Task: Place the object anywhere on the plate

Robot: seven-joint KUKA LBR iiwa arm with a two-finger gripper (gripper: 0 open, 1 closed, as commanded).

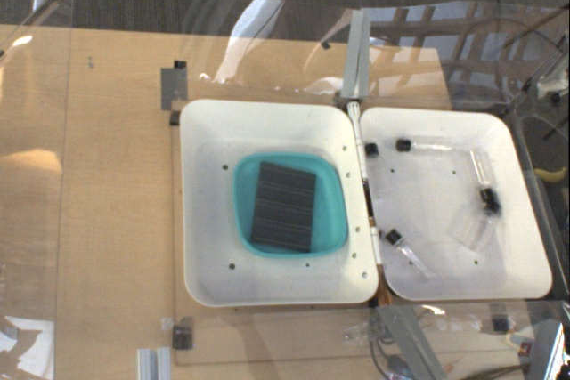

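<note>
— Where's the dark ridged block (284, 206)?

— Lying flat on the teal plate (245, 191), in the middle of the left bin (205, 271). It looks placed already. Its long axis runs from the bin's near edge toward the far edge, tipped a little.

— And the gripper?

— I can't tell its state. The arm would come from the right, so the block lies across the right bin (525, 271) from there.

— What's in that bin?

— Small clear tubes with black caps (487, 197), scattered toward its edges.
</note>
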